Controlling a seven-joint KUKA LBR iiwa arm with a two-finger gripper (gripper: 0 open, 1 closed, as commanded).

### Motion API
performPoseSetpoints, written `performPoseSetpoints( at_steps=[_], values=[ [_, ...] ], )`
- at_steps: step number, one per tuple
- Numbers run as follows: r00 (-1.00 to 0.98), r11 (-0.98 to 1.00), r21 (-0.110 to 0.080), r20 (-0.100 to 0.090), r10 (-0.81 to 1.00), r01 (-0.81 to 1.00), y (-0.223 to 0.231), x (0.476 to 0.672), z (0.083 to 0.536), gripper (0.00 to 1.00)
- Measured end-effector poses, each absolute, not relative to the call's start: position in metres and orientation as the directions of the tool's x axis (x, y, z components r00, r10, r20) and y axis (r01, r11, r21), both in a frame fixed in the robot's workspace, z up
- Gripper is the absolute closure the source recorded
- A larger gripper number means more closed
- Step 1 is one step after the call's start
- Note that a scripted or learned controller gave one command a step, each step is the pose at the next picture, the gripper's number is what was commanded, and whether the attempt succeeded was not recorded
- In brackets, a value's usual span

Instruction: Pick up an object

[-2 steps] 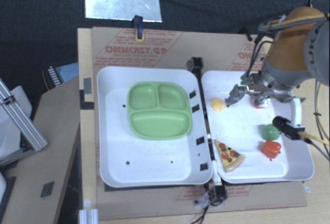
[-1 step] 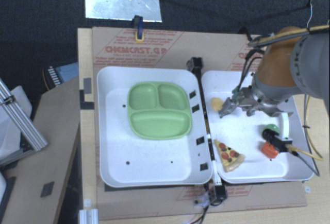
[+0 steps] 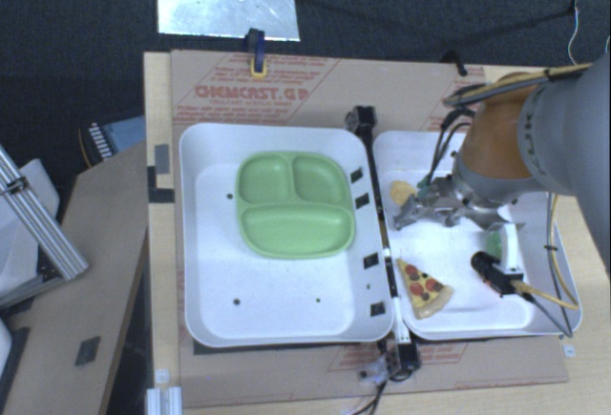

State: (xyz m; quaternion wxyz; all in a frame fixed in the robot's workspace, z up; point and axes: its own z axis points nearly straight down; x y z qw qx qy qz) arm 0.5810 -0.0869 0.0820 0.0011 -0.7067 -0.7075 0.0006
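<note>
The toy pizza slice point(image 3: 425, 286) looks light, rigid and flat, so grip its thin edges; whether the gripper point(image 3: 412, 210) is apart or together cannot be told.

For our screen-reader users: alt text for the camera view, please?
A grey robot arm reaches into the right bin, its tool low beside a yellow item, a pizza slice toy nearby. The left bin holds a green divided plate.

A robotics lab bench: taped white bins point(image 3: 286, 322) on cardboard point(image 3: 277, 84), loose cables point(image 3: 554, 294), aluminium framing point(image 3: 38, 222).
</note>
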Motion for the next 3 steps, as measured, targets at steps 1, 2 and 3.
performPoseSetpoints(
  at_steps=[1, 2, 3],
  values=[
    [-0.002, 0.002, 0.002, 0.0, 1.0, 1.0, -0.087, 0.582, 0.095, 1.0],
    [-0.003, 0.003, 0.005, -0.001, 1.0, 1.0, -0.084, 0.577, 0.153, 1.0],
    [-0.004, 0.004, 0.008, -0.001, 1.0, 1.0, -0.078, 0.581, 0.216, 1.0]
  ],
)
